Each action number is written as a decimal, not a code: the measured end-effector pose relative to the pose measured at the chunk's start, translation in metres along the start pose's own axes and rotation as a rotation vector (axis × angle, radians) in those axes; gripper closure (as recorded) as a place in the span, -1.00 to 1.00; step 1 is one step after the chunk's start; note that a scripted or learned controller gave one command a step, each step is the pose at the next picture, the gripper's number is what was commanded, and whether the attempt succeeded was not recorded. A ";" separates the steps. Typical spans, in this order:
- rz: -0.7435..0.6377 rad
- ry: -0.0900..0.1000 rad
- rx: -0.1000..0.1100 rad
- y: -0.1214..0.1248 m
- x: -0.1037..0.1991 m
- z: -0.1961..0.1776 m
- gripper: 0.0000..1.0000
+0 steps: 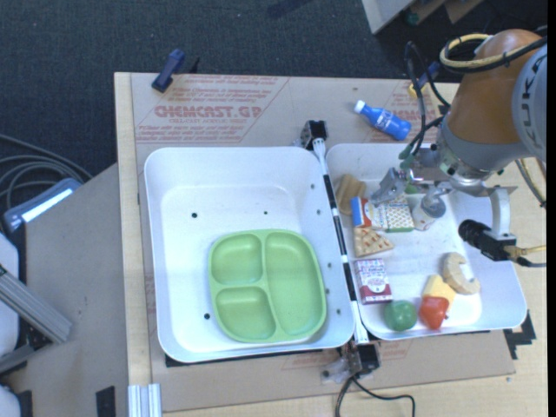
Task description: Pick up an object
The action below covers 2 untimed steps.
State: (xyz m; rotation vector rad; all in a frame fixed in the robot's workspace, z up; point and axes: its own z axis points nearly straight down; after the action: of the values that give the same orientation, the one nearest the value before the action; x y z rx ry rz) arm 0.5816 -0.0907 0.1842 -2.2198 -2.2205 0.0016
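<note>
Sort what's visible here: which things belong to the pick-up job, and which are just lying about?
Job: gripper; right bin with green ball, red piece, bagel, red packet, cracker.

Lying about: green divided tray in left bin; blue bottle; blue clamp.

The left bin [174,189] has lots of open floor along its top and left side. The green plate [266,283] fills its lower middle.

The right bin [508,307] is crowded. Snack packs [375,233] lie close together by the wall between the bins. A green ball [400,314], a red thing [433,312] and a bagel [458,272] sit near the bottom. The robot arm [486,120] hangs over the top part and blocks the way in from the right. There is a bare patch in the middle of this bin.

A blue bottle [382,120] lies on the board above the right bin.
</note>
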 end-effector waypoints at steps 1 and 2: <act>0.000 0.001 -0.008 -0.019 -0.008 0.096 -1.00; 0.002 -0.002 -0.012 -0.037 -0.005 0.096 -1.00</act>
State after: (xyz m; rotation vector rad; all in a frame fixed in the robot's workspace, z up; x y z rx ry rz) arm 0.5447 -0.0955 0.0881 -2.2290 -2.2253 -0.0101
